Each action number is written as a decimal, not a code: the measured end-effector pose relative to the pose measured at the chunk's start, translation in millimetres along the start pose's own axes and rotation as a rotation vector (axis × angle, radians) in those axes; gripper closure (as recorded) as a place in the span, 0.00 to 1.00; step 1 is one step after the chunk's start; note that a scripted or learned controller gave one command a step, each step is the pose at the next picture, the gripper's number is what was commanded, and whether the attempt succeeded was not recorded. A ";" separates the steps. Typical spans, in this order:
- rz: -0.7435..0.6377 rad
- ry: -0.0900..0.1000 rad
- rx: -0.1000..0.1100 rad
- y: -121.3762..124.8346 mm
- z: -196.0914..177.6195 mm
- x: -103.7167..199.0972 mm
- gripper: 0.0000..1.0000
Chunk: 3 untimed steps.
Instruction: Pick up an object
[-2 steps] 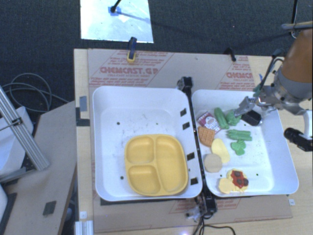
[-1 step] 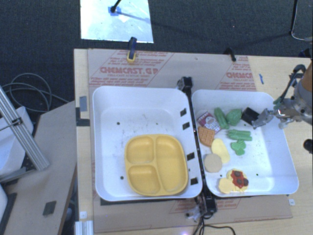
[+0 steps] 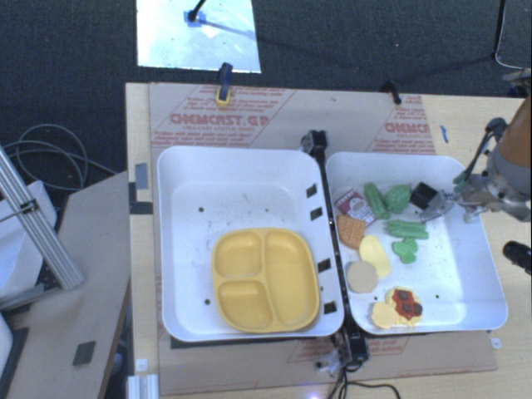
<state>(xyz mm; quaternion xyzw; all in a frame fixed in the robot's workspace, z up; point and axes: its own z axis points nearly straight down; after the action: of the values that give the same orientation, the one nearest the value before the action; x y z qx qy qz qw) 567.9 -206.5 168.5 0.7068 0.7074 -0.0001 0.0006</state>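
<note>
Several toy foods lie in the right bin (image 3: 474, 302), and the gripper (image 3: 438, 207) sits at their upper right edge. Nearest is the green bean (image 3: 407, 229), just below-left, long axis running left-right; whether the gripper is clenched or released I cannot tell

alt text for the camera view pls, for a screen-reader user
A grey arm reaches in from the right, its gripper low over the right bin, next to a cluster of toy food: green pieces, a waffle and a pizza slice. The left bin holds a yellow divided tray.
</note>
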 end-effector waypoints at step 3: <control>-0.001 0.008 0.043 92.8 75.2 -3.1 1.00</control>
<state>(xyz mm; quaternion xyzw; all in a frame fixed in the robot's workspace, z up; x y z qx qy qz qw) 660.8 -209.6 93.3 0.7064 0.7075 -0.0127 -0.0176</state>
